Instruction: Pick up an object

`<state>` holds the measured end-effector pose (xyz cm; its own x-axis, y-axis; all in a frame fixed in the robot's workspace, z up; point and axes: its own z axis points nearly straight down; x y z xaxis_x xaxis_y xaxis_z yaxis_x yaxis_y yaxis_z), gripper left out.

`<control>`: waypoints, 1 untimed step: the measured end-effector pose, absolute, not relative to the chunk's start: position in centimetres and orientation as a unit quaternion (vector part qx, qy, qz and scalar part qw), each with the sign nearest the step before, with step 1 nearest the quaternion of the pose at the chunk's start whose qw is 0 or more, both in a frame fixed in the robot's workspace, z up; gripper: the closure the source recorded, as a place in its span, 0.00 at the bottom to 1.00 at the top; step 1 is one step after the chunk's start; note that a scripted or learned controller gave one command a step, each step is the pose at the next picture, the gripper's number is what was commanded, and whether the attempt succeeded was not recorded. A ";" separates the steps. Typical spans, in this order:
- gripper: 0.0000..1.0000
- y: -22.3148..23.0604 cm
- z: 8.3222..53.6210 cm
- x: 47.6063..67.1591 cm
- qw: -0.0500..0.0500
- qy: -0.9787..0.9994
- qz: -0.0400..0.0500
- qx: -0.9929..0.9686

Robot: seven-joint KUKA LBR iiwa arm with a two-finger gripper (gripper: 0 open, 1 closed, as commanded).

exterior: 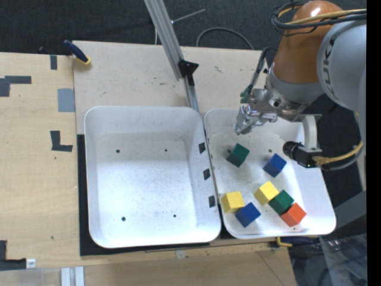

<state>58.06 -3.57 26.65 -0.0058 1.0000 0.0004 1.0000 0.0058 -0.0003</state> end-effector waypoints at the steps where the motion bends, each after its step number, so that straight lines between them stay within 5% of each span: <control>1: 1.00 1.5 24.7 59.9 0.001 -0.709 0.001 -0.705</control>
<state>59.89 1.51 24.74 -0.0061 1.0000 0.0007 1.0000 0.0061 -0.0023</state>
